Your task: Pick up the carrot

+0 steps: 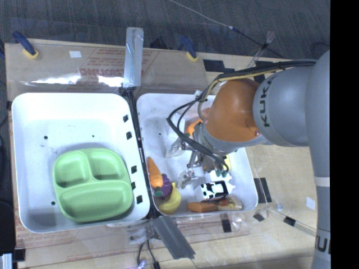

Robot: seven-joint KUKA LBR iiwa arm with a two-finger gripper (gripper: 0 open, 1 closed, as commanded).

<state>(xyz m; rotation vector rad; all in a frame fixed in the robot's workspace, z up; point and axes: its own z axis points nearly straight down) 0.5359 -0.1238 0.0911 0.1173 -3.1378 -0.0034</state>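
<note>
The carrot (152, 171) lies against the right bin's (154, 108) left wall, long axis along that wall, just left of the claw (193, 170), which hangs empty, fingers apart.

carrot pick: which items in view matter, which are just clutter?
Job:
carrot, right bin, by the divider
gripper, hovering over the right bin

Clutter:
green tray, left bin
banana
purple item
black-and-white item
orange piece
</note>
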